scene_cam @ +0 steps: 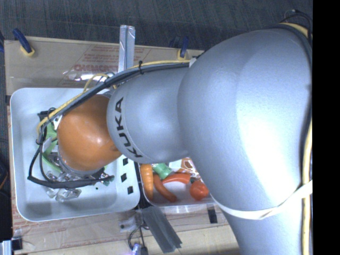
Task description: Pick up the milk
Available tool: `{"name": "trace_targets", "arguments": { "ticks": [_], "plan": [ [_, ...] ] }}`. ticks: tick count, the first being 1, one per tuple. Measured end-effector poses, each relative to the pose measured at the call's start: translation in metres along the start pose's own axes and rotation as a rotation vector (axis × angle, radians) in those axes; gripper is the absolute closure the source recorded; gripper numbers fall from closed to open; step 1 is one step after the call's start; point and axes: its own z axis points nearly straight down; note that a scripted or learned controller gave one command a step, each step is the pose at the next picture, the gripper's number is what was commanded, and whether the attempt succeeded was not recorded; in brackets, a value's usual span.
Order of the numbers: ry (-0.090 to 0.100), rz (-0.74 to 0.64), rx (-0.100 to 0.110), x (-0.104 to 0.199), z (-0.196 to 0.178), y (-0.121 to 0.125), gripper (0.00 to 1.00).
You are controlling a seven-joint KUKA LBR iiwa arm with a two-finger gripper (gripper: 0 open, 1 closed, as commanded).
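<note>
The grey arm (223,116) covers most of the frame, from the right edge to the centre, and its orange band (85,137) sits over the middle of the left bin (24,142). Below the band, in the lower left of the frame, the gripper (66,187) is down inside this bin, close to the white floor. It is small and partly hidden by black cables (37,163), so I cannot tell if the pincer is released, clenched, or grasping something.

I cannot identify the milk with certainty. A bit of green and white (49,142) shows at the left side of the orange band, but it is too much covered to say what it is.

In the left bin the bare floor is visible along the left wall and along the lower edge, and the lower left corner looks free. The upper wall is also bare.

In the right bin (175,206), only a small part shows at the lower centre of the frame, under the arm. There lie orange and red pieces (170,187) and one green piece (162,170), packed near the wall between the two bins.
</note>
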Motion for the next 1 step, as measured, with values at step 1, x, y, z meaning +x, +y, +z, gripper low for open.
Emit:
{"name": "trace_targets", "arguments": {
  "ticks": [1],
  "plan": [
    [-0.002,-0.169,0.003,0.0414,-0.0466,-0.0409,1.0]
  ]
}}
